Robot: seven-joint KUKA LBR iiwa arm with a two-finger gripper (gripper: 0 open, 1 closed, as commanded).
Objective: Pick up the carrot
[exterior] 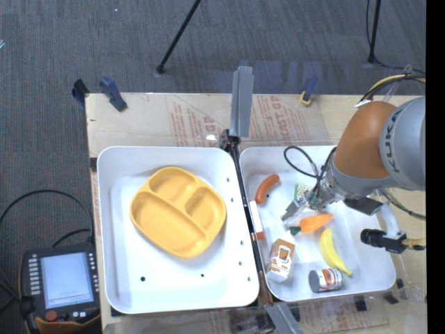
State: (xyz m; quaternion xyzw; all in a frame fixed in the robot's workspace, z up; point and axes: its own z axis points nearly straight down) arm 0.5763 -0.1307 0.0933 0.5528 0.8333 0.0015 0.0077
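The orange carrot [318, 222] with a green stub lies in the right white bin [379, 273], near its middle. My gripper [295, 209] hangs low over that bin, just left of and slightly above the carrot's green end. It is close to the carrot, and nothing shows held in it. The grey arm with its orange band [365, 141] reaches in from the right.
Around the carrot lie a red sausage [266, 188], a yellow banana [334, 251], a small can [325, 280] and a brown and white carton [281, 258]. In the left bin [115, 284] sits a yellow divided plate [179, 211]. Black cables loop beside the wrist.
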